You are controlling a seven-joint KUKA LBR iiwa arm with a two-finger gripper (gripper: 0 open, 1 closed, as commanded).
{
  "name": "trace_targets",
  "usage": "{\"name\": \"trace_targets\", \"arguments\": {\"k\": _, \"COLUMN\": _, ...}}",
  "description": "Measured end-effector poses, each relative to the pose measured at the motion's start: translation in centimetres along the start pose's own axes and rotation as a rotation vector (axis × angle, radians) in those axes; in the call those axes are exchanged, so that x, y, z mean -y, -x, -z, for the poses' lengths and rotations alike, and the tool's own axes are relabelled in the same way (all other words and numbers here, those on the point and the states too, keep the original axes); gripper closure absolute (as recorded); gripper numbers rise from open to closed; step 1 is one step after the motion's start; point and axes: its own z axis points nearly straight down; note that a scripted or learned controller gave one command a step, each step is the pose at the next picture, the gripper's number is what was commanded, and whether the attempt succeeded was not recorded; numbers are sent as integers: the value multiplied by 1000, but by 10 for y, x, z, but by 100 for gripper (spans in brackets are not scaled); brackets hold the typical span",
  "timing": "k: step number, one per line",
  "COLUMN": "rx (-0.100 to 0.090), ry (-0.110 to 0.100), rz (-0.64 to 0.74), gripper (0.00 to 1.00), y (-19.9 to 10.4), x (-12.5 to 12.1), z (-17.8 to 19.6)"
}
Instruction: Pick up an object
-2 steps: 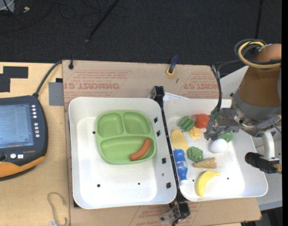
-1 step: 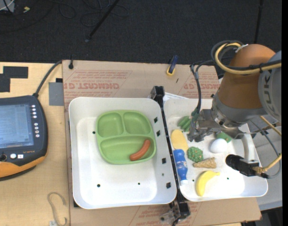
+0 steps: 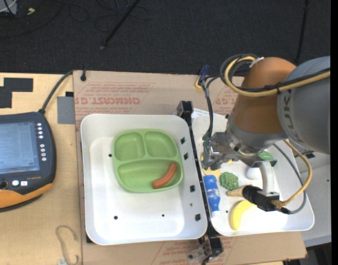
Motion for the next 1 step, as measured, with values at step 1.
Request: {"name": "trace_targets", "arguments": {"k": 1, "rx": 1, "ry": 2, "rz": 0, "gripper": 100, "y": -44, "x": -12, "z": -11}}
